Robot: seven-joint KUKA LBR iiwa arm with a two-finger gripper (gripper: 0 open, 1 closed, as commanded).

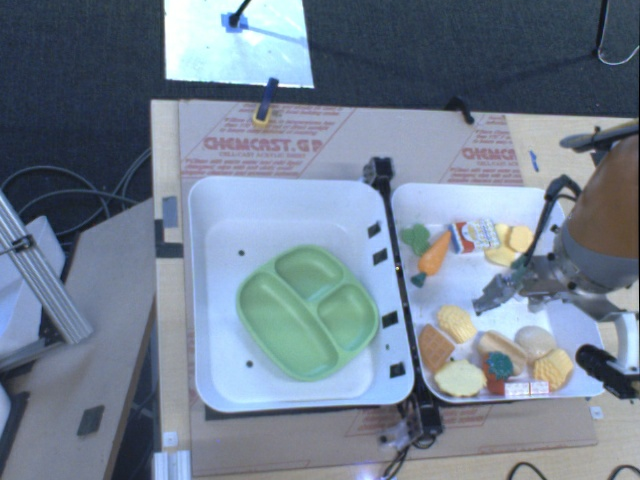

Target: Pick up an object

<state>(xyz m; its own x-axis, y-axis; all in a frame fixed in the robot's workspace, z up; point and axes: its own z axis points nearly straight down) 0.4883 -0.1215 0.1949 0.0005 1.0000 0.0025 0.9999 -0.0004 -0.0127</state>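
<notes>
Grey and orange, the arm (605,223) rises closest to the lens, reaching in from the right over the right bin (425,200). Under everything lies the surface (330,133), with printed protective sheet showing above both bins. Next in size, the left bin (225,208) carries a green divided plate (306,311) lying flat near its middle. The right bin holds a scatter of toy foods: a carrot (435,252) and a green piece (414,236) near its upper left, a small packet (474,235) and yellow pieces (512,245) toward the top, a corn cob (457,322) left of centre, and a cluster of bread-like and yellow pieces along the lower edge.

The gripper (493,299) hangs over the middle of this bin, pointing left, with nothing visible between its parts; whether it is spread or closed I cannot tell. The corn cob looks the nearest candidate, lying just below and left of the tip, its long axis running down and to the right. The carrot lies farther up and left, tilted diagonally.
</notes>
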